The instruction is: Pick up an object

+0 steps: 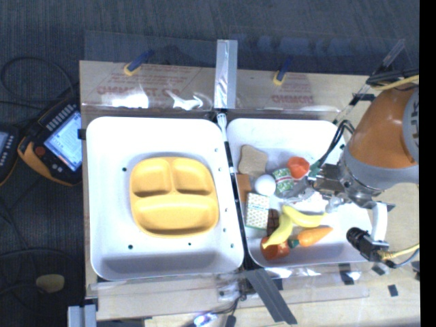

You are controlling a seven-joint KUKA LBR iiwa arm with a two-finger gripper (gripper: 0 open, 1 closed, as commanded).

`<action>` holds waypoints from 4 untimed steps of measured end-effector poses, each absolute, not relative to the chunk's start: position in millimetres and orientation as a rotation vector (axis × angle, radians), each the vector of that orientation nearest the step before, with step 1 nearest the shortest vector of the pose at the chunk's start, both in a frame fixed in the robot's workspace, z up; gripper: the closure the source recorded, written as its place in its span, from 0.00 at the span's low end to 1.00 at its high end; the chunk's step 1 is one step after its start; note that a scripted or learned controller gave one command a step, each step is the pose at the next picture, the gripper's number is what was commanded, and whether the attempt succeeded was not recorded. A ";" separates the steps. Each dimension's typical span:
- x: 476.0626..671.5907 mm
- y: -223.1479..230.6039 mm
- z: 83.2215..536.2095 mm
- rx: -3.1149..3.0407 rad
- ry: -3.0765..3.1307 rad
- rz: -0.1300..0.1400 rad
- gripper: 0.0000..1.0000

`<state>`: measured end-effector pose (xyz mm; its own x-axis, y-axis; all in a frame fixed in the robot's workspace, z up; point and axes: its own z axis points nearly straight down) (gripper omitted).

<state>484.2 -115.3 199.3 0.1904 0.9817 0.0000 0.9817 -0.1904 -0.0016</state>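
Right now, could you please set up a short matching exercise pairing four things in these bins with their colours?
Things:
1. divided tray
2. egg
3. carrot
4. banana

Colours:
A. white
B. orange
C. bright yellow
D. golden yellow

Pairs: 1-D, 2-A, 3-B, 4-C
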 end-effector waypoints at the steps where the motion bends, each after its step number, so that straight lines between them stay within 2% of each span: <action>1: 488.8 -124.3 107.2 -2.265 -2.202 -0.014 0.00; 2: 531.5 -161.0 100.3 -2.297 -2.185 -0.031 0.00; 3: 553.5 -150.4 235.2 -2.229 -2.216 0.004 0.00; 4: 540.2 -130.9 105.2 -1.811 -2.567 0.000 0.00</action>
